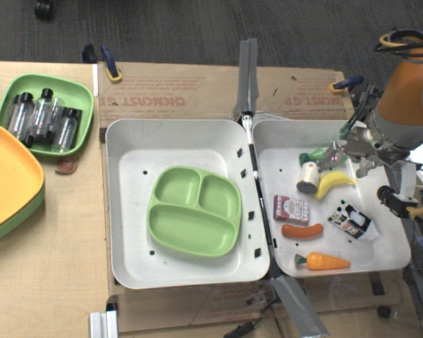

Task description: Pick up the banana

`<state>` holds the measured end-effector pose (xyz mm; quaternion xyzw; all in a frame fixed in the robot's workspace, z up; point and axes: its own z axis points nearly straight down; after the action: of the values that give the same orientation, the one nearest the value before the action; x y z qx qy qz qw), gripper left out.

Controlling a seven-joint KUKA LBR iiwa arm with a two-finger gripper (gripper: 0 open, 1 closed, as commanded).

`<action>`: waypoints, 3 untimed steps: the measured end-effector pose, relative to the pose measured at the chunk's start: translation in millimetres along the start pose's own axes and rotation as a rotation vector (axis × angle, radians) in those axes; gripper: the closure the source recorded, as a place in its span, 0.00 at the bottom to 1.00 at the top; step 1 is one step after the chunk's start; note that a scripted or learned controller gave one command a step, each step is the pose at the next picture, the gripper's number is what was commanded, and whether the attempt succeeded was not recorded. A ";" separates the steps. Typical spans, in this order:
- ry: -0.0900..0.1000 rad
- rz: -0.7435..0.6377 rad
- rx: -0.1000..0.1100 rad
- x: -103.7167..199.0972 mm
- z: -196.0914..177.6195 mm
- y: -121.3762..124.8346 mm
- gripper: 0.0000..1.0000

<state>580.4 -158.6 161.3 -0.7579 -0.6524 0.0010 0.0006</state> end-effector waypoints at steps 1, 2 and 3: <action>0.000 -0.122 -0.002 -14.0 58.8 -14.7 0.00; 0.003 -0.109 -0.002 -46.8 69.6 6.3 0.00; 0.001 -0.107 -0.002 -48.2 60.7 6.2 1.00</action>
<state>579.2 -207.1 100.6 -0.7219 -0.6920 -0.0002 0.0000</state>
